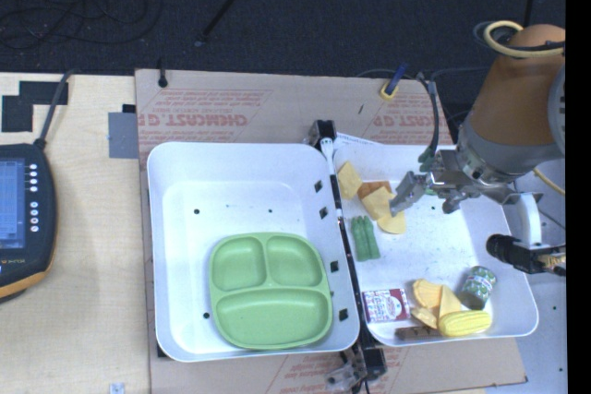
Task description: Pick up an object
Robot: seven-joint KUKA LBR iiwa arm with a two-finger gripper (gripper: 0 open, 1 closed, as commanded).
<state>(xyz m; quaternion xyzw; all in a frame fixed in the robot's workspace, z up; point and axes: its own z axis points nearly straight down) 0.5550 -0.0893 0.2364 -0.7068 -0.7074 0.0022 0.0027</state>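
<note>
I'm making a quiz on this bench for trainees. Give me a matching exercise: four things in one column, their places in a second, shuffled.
Things:
1. green tray
2. green stick
3. corn
4. gripper

Places:
A. right bin's front right corner
B. in the left bin
C. over the yellow pieces at the right bin's back
D. right bin, beside the divider

Pairs: 1-B, 2-D, 3-A, 4-C

The right bin (517,291) has open floor at its centre. Obstacles: yellow pieces (369,198) and a green stick (366,238) by the divider, and a carton (385,304), corn (464,323) and can (477,284) along the front wall.
</note>
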